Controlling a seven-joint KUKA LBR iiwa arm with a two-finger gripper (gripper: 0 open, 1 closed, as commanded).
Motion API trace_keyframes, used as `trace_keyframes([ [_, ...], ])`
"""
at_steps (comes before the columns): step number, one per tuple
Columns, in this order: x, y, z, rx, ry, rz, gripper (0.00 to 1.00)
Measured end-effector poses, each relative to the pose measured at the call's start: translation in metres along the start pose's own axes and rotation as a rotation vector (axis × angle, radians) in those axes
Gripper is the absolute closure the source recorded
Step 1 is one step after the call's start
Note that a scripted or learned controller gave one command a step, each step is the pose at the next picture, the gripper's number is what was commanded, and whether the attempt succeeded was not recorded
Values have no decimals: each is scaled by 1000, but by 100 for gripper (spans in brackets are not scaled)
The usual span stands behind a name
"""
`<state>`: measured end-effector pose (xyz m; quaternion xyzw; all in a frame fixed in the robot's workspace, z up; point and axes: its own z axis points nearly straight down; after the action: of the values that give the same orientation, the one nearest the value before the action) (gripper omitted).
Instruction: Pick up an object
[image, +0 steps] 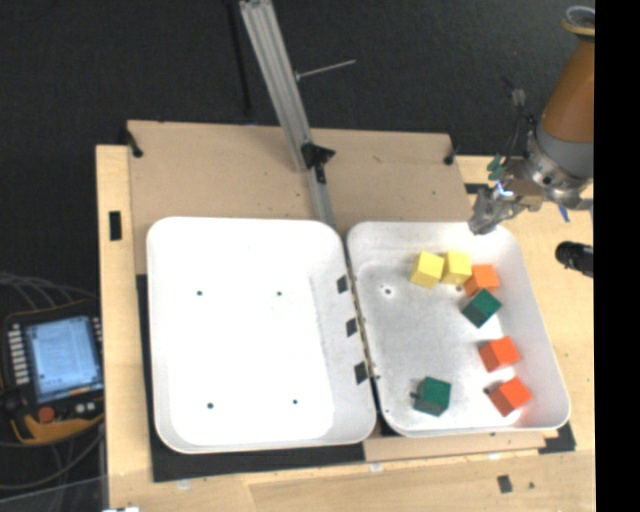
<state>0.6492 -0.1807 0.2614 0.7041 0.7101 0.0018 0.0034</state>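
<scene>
The right bin holds several small cubes. Two yellow cubes sit side by side near its far edge, with an orange cube touching the right one. A green cube lies just below those. Two more orange cubes rest along the right wall, and another green cube sits near the front. My gripper hangs over the bin's far right corner, above and to the right of the yellow cubes. Nothing shows between its fingers.
The left bin stands beside the right one. A slanted metal rail runs from the top down to the bins' shared far edge. A handheld screen unit lies off the bench at the left.
</scene>
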Motion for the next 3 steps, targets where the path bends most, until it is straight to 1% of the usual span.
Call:
trace_keyframes([
  [1,-1,1,-41,1,1,2,100],
  [2,52,3,-22,8,2,3,100],
  [3,105,0,-5,8,2,3,100],
])
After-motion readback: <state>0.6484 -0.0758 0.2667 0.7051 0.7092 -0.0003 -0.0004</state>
